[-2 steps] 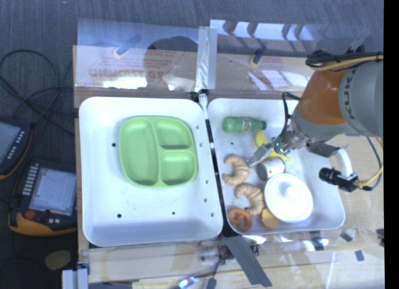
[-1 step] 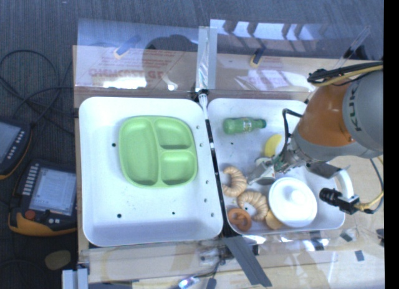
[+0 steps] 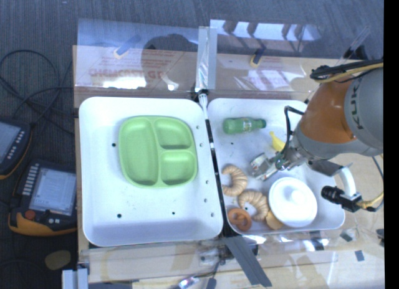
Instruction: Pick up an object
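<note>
Claw down in right bin, between green bottle and white bowl; can't tell open or closed. Green divided tray in left bin.

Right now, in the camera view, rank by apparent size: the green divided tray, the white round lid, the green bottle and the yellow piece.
Largest to smallest as they look:
1. green divided tray
2. white round lid
3. green bottle
4. yellow piece, partly hidden beside the gripper, so its full size is unsure.

Green bottle flat in right bin
</note>
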`<state>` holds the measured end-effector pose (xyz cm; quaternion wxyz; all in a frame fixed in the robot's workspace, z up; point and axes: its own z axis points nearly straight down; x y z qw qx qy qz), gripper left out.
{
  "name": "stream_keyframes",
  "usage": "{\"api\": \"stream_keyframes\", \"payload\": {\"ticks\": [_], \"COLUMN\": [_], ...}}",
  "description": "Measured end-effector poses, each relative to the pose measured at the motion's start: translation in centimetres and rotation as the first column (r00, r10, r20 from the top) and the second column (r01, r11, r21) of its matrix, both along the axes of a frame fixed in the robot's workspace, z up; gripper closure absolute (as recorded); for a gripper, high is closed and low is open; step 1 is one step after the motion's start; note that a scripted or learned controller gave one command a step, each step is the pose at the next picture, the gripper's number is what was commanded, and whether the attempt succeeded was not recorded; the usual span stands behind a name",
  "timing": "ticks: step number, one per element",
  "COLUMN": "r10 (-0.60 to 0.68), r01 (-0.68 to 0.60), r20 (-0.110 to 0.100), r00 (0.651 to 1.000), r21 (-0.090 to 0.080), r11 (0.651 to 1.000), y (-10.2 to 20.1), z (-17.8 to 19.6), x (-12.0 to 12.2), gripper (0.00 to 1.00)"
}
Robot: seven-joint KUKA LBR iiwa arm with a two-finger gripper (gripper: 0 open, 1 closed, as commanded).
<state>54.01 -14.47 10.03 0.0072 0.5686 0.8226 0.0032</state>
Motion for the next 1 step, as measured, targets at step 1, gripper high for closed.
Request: {"api": "stream_keyframes", "payload": {"ticks": [1], "r10": [-0.2], "r01": [0.2], "r20": [-0.016], "r00": [0.98], "r21": [0.001], "r11": [0.98], "y": [6.42], "z": [16.82], "x": [-0.56], "gripper": [1.0]}}
